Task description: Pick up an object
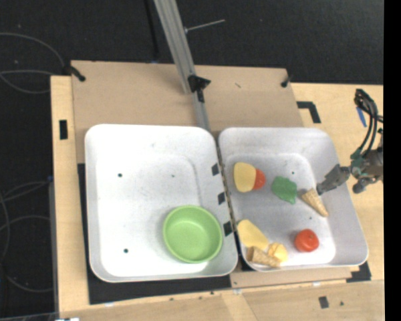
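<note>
Black floor with thin cables is showing all around the tan worktop [140, 99], which is carrying two white bins side by side. A grey pole [177, 39] is leaning in from the top, ending between the bins. On the left, the left bin [113, 159] is holding a green bowl [192, 233] near its front corner. Beside it, the right bin [267, 142] is holding the small toys, which are lying spread apart, so it looks easy to reach one at a time. A yellow and red toy [245, 177] is lying near the bin's left wall, with a green block [285, 189] just beside it. A red ball [307, 240] is sitting near the front. Some yellow pieces [259, 243] are lying in the front left corner. A tan cone [314, 201] is lying near the right wall. The claw [334, 178] is reaching in over the right rim, just beside the cone's top end, so the cone looks like the thing it is going for. I cannot tell if the claw is touching anything, and nothing is showing in its grip.
</note>
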### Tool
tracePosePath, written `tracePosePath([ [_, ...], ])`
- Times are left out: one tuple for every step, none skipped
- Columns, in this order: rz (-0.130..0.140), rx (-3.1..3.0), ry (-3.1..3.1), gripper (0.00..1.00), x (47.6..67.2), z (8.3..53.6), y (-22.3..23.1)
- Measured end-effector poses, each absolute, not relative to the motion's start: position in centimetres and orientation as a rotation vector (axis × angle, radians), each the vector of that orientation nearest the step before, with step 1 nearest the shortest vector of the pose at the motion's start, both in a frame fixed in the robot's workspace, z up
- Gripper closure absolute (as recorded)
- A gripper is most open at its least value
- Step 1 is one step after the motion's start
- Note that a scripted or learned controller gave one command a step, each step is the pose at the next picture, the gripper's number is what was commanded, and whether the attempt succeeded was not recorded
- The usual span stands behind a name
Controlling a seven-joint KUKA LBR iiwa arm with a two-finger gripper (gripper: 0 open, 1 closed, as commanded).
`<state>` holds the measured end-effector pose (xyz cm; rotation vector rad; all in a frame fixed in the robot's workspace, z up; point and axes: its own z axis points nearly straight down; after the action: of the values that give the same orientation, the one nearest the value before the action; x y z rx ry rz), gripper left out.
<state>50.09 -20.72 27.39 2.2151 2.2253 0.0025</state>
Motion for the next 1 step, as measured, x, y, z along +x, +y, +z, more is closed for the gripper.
tracePosePath([
  [0.003,2.216,2.224,0.0,50.09,27.39,-20.72],
])
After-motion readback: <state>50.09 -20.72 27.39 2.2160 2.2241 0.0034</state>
